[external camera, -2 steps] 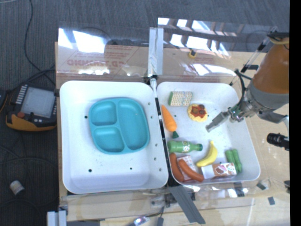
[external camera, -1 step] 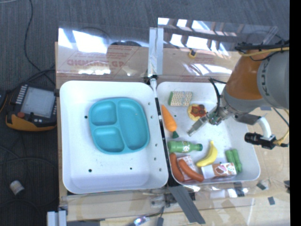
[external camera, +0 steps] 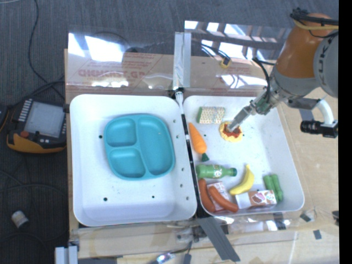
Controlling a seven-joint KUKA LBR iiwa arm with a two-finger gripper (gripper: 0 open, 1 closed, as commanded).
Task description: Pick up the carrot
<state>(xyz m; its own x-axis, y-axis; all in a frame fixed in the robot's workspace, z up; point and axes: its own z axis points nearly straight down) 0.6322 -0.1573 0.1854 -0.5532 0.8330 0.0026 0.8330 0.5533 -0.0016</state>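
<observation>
The pincer [external camera: 233,128] is low in the right bin [external camera: 289,147], its slim tip right over a small round yellow-and-red toy food piece [external camera: 231,133]; whether its tips are apart or together cannot be told from this slanted view. The carrot [external camera: 197,138], orange with a green stub at its lower end, lies to the pincer's left, against the wall dividing the two bins, apart from the pincer. Just up-left of the pincer sits a pale dotted cracker-like block [external camera: 211,114]. Below the pincer lie a green bottle [external camera: 215,171] with a label too small to read, a banana [external camera: 243,181], two red sausages [external camera: 216,198], a small red-and-white packet [external camera: 262,198] whose print is not legible, and a green vegetable piece [external camera: 273,187]. Far left of the pincer, the left bin [external camera: 88,164] holds a blue three-part plate [external camera: 137,146]. Behind the bins, cardboard [external camera: 118,70] under clear sheeting bears red lettering, upside down and unreadable.
</observation>
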